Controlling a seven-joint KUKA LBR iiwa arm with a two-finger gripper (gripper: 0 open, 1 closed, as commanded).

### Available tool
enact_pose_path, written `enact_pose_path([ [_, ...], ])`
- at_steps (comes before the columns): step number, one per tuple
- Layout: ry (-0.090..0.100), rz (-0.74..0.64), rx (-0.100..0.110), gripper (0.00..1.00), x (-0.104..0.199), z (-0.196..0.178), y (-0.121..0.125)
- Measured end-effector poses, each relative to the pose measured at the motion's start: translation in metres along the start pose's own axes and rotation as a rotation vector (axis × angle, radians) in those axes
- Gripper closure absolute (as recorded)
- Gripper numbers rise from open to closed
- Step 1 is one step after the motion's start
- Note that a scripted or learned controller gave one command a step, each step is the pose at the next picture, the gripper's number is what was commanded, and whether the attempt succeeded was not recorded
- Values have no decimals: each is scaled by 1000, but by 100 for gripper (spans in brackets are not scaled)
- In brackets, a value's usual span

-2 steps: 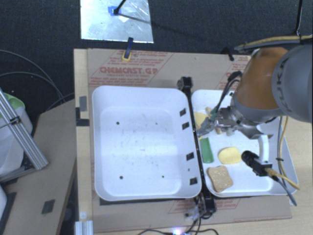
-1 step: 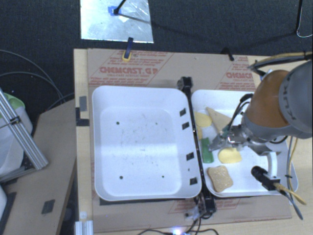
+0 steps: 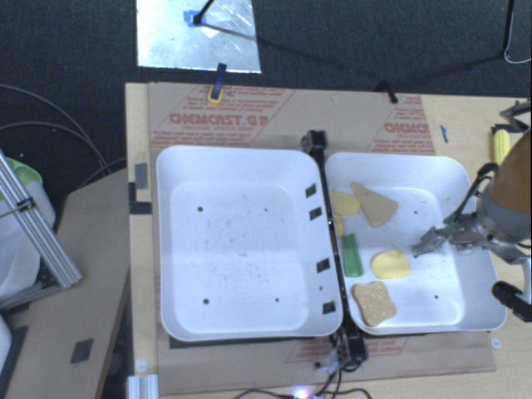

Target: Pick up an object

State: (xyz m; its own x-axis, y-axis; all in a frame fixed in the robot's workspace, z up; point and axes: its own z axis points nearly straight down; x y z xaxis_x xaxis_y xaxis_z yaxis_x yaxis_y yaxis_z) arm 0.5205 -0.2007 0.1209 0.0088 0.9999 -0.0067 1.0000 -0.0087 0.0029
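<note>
The right bin [image 3: 445, 173] holds several toy food pieces. A tan wedge [image 3: 376, 205] lies at the back beside a small yellow piece [image 3: 345, 204]. A green block [image 3: 352, 255] rests against the left wall. A yellow oval [image 3: 391, 264] sits in the middle, and a toast slice [image 3: 374, 302] lies at the front. My gripper [image 3: 426, 243] reaches in from the right, low over the bin floor, just right of the yellow oval and apart from it. Nothing shows in its grasp.
The left bin [image 3: 174, 169] stands alongside, joined by a black hinged divider [image 3: 326, 231]. Both bins sit on a cardboard sheet [image 3: 249, 110]. A metal frame [image 3: 33, 231] stands at the far left, and cables run across the dark floor behind.
</note>
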Motion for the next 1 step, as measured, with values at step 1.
enact_pose_path([
  [1, 4, -14, -4, 0, -5, 37, 64],
])
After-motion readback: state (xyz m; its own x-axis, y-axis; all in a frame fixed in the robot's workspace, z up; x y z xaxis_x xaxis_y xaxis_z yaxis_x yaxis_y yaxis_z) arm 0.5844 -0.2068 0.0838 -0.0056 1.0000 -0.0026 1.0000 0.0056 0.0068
